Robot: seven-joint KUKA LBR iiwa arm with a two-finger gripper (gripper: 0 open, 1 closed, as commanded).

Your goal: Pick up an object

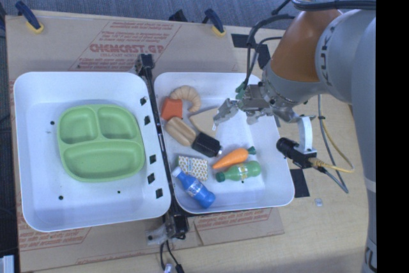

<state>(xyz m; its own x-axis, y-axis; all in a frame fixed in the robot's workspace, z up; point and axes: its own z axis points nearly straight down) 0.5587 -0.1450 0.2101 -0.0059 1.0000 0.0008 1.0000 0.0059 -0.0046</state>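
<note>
Blue-grey carpet lay beyond the bench [319, 227], where cardboard [121, 41] sat under two white bins. Over the right bin [271, 192] the pincer [225, 110] hung with its fingers spread apart and nothing between them, the grey arm [326, 54] reaching in behind it. Just below and left of the pincer lay a wooden-handled brush [192, 136] with a black head. Left of the pincer sat an orange block [170, 108], and a croissant [185, 95] lay just above that. Farther below were a carrot [231, 157], a green bottle [243, 171], a patterned packet [193, 166] and a blue bottle [195, 189]. Well to the left, the left bin [25, 137] held a green divided plate [100, 142].
</note>
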